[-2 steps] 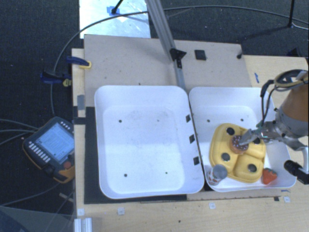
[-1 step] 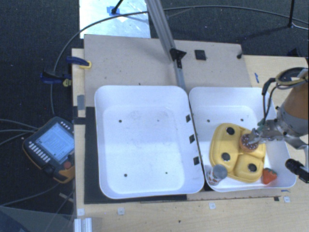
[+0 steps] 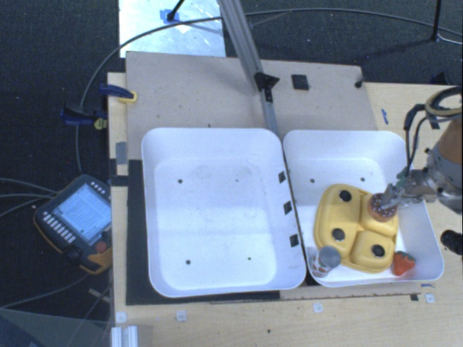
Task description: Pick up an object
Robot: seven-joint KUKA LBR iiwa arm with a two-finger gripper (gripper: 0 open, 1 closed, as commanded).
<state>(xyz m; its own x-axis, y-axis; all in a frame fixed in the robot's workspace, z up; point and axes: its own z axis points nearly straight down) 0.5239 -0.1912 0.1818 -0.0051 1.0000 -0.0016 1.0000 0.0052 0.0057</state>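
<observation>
The claw (image 3: 383, 204) is reaching into the right bin (image 3: 340, 147), hovering over the yellow tray (image 3: 347, 233); its grip cannot be told. Nothing looks lifted yet.

Brightness: we get a pretty evenly lit bench (image 3: 217, 78), nothing dim except the dark floor around it.

Light source: looks overhead and soft to us; we can't pin down a lamp.

Glare: the two white bins (image 3: 217, 150) (image 3: 347, 147) run nearly blown out, and the shiny panel (image 3: 155, 20) top left glares bluish-white.

Shadows: faint ones along the bin walls, a soft patch under the yellow tray (image 3: 354, 241).

Sharpness: we're dealing with low resolution, mushy overall; small items by the tray are blobs.

Edges: the arm (image 3: 445, 165) at the right is blurry; we see no obvious warping.
</observation>
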